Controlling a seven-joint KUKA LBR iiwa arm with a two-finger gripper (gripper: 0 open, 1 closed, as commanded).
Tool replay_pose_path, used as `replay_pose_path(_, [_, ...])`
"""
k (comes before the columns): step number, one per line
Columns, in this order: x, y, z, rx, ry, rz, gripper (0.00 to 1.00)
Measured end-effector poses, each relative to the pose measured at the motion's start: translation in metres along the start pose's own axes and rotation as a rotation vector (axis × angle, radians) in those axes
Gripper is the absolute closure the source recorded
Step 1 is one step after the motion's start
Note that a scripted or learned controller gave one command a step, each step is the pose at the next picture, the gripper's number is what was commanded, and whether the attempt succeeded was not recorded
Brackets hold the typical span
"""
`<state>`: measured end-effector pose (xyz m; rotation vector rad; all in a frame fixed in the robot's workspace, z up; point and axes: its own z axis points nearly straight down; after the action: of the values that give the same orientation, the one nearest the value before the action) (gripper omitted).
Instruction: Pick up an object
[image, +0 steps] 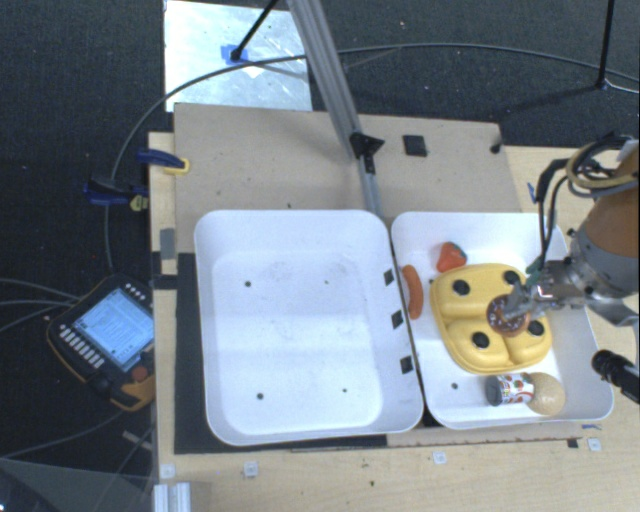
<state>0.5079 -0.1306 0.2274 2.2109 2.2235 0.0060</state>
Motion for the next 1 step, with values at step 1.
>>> replay_pose_path(1, [-0.0003,0.002,-0.0539,-0.001,0.0,-0.001,1.0])
